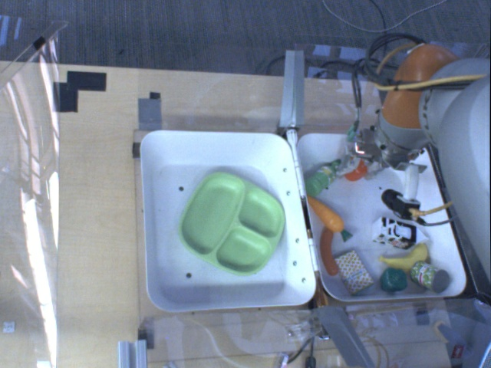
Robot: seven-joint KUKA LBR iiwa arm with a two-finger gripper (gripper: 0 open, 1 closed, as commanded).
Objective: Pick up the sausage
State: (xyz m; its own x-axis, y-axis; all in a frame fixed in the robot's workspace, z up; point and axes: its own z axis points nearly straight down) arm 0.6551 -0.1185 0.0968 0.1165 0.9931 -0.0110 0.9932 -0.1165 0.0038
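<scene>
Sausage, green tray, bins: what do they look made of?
Sausage: likely toy plastic or rubber; even reddish-brown, smooth, faint sheen.
Green tray: looks like molded plastic, matte; uniform colour, rounded compartment walls.
Bins: probably thin formed plastic, white, slightly glossy; rounded corners and soft highlights, though painted metal can't be ruled out.

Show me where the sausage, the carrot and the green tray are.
sausage (328, 252), camera view, middle of its length
carrot (327, 215), camera view, orange body
green tray (209, 213), camera view, large left compartment
</scene>
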